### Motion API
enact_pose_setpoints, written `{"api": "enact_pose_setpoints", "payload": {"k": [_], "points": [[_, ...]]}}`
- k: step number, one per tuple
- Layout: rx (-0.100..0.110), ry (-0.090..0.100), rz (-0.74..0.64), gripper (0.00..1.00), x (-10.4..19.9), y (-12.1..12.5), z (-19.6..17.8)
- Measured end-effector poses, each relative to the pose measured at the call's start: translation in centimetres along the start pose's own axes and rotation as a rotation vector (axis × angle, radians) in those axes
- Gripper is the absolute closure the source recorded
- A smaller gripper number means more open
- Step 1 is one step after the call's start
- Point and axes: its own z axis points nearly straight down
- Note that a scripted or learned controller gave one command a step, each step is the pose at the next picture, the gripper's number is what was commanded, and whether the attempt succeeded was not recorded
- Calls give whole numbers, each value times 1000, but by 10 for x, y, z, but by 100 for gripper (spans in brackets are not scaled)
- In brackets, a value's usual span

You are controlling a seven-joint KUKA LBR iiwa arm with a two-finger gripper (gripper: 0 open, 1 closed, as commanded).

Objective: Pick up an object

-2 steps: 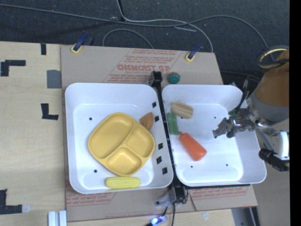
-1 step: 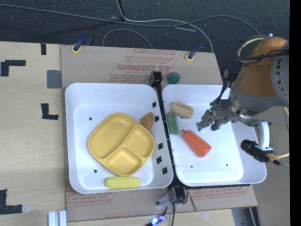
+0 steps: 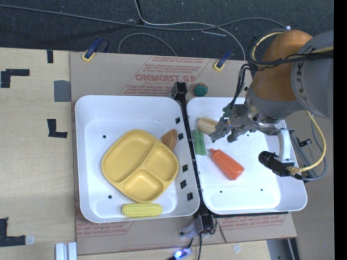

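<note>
- Corn (image 3: 141,209) lies nearest the camera, at the front edge of the left bin (image 3: 87,145), well left of the jaws and below them in the view.
- Next back, a yellow tray (image 3: 140,164) with three compartments fills most of that bin; a brown piece (image 3: 169,139) rests at its far right corner, left of the jaws across the divider.
- On the right bin (image 3: 293,199) floor, the carrot (image 3: 227,164) lies just below the jaws and apart from them. Its long axis runs on a diagonal from upper left to lower right in the view; which end is the tip is hard to read.
- A green stick (image 3: 199,143) lies against the divider just left of the jaws, its long axis running near to far.
- A tan roll (image 3: 206,125) sits just left of the gripper (image 3: 227,131), close to its fingers; whether they touch it cannot be told.
- The jaws look spread, with nothing between them.
- The step in hand looks like the approach, with no grasp made.
- If the carrot is the target, the next move calls for a short shift toward the camera, a wrist turn to set the fingers across the diagonal, then a descent.
- Farthest back, a teal ball (image 3: 201,89) sits outside the bins, behind and left of the jaws.
</note>
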Motion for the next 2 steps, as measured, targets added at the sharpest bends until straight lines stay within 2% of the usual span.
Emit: {"api": "enact_pose_setpoints", "payload": {"k": [2], "points": [[0,0,-1,100,107,26,-12]]}}
